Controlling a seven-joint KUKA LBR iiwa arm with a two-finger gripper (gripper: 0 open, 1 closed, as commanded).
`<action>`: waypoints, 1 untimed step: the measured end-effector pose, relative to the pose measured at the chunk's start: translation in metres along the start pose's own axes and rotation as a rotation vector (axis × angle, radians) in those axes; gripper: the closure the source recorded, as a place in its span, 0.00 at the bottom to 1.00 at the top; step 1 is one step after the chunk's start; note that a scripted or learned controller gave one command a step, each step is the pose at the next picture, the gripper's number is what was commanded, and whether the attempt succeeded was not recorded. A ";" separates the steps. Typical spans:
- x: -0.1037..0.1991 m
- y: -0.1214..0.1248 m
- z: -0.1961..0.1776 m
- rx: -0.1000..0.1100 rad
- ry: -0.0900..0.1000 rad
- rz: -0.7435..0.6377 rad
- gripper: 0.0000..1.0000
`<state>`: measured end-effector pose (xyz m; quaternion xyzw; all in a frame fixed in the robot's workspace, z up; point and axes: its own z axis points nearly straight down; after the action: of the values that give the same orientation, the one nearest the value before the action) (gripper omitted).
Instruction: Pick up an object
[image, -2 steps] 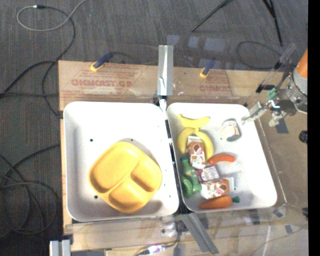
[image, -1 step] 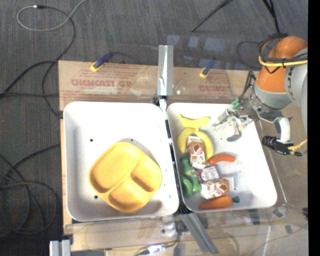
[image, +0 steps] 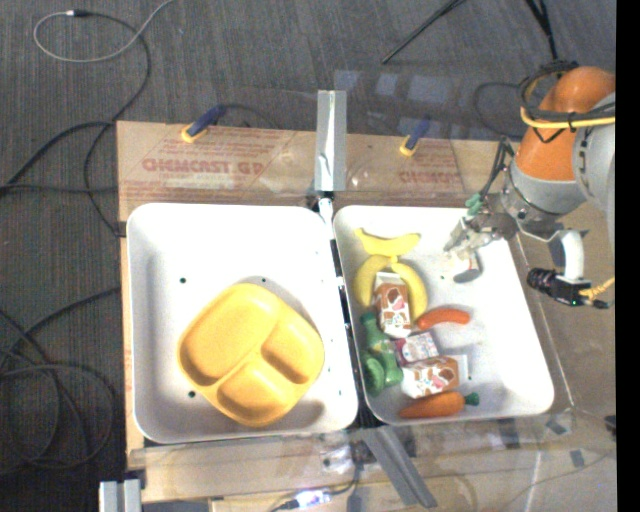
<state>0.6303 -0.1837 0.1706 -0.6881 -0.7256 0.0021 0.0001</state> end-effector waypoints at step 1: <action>0.009 0.026 -0.021 -0.002 -0.002 -0.122 1.00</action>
<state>0.6554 -0.1730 0.1915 -0.6425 -0.7663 0.0019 -0.0013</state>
